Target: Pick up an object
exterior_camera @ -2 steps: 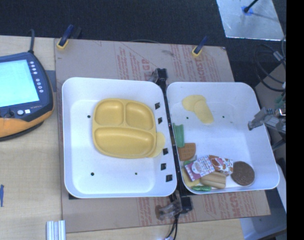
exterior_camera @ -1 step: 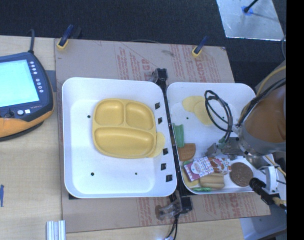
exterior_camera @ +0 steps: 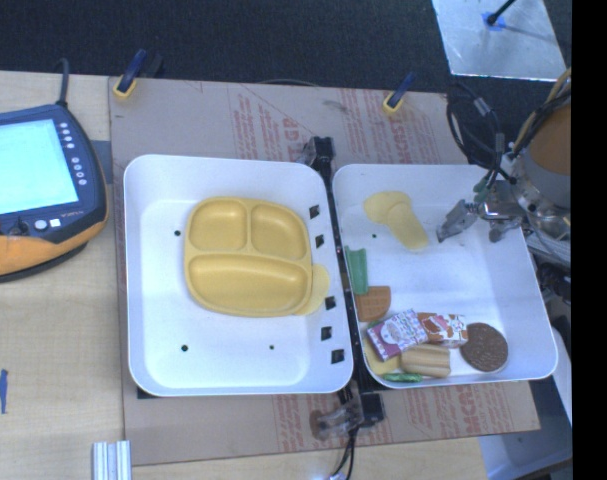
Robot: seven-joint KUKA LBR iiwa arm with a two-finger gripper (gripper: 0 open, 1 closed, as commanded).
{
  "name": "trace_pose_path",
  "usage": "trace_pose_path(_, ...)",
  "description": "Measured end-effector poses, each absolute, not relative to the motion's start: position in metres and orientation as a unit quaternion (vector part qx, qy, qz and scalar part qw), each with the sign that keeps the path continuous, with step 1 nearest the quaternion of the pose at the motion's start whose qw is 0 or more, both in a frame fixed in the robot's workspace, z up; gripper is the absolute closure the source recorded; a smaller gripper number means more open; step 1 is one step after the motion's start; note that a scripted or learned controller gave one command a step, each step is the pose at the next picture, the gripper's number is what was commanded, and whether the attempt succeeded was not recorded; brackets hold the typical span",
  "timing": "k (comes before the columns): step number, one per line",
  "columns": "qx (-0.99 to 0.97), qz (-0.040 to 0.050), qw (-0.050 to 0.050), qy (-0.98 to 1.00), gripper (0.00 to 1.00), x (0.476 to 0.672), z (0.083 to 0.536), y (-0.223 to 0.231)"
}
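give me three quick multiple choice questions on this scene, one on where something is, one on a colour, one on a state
1. Where does the divided tray lie?
A. left bin
B. right bin
C. on the bare bench

2. What colour is the divided tray?
A. blue
B. yellow
C. red

3. Where is the gripper in relation to the objects?
A. above the right bin, apart from the objects
B. resting on the brown round cookie
C. inside the left bin

Answers: 1 A, the tray sits inside the left bin. 2 B, it is plainly yellow. 3 A, the gripper hangs near the right bin's upper right, apart from the objects.
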State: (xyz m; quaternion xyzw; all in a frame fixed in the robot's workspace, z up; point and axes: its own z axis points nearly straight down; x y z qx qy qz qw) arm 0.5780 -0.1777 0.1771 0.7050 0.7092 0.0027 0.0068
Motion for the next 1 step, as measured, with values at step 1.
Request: trace_pose_path(1,0.703,-0.0012,-0.003,0.711,0.0,0.615,0.088,-0.1136)
